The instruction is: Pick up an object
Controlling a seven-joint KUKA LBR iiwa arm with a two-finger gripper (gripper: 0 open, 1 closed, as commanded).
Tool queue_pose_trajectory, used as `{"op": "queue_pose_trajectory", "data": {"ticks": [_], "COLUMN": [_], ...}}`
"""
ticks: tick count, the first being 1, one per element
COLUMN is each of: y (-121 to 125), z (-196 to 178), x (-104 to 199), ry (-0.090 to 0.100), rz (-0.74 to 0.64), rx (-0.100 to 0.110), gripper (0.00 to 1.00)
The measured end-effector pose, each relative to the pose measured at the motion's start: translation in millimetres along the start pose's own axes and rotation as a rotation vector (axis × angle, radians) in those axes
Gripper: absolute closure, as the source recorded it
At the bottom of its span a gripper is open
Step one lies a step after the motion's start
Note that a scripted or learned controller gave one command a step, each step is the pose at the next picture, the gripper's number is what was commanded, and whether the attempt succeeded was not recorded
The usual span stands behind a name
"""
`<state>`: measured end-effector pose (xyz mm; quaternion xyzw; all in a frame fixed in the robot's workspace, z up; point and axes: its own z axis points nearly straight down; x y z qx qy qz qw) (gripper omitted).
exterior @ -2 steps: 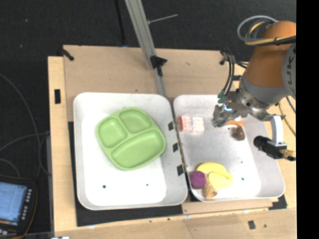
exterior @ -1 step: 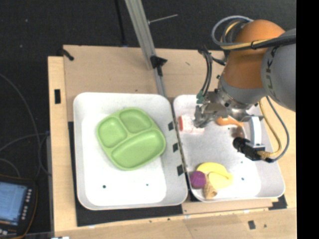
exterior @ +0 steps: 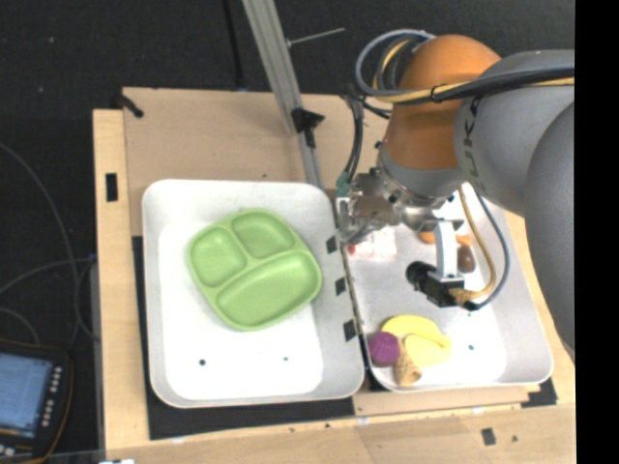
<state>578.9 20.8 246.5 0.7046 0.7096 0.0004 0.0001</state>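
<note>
1. I reach in from three o'clock, my grey arm [exterior: 527,129] crossing the upper right of the bench [exterior: 193,133]; the orange band [exterior: 440,90] sits above my wrist, over the top of the right bin [exterior: 517,356].
2. My gripper [exterior: 360,222] hangs low at the right bin's ten o'clock corner, just beside the wall it shares with the left bin [exterior: 169,288]; I cannot tell whether my fingers stand wide or narrow, since the wrist and cables cover them from above, and I see nothing between them.
3. A black fitting [exterior: 433,284] with cables hangs beneath my wrist, toward the middle of the right bin.
4. The things to pick lie at the right bin's six o'clock edge: a yellow piece [exterior: 418,334], a purple ball [exterior: 384,348] touching it at its nine o'clock side, and a tan piece [exterior: 408,367] touching it at its six o'clock side; all three are well apart from my gripper.
5. A small brown thing [exterior: 467,257] shows at three o'clock of the black fitting, partly hidden by my arm.
6. In the left bin a green divided plate [exterior: 254,269] lies flat, tilted in its turn, near the middle; it has three compartments.
</note>
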Motion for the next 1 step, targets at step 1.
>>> {"op": "queue_pose_trajectory", "data": {"ticks": [1], "y": [11.5], "z": [3.8], "x": [46.0], "ry": [0.000], "rz": [0.000], "rx": [0.000], "gripper": [1.00]}}
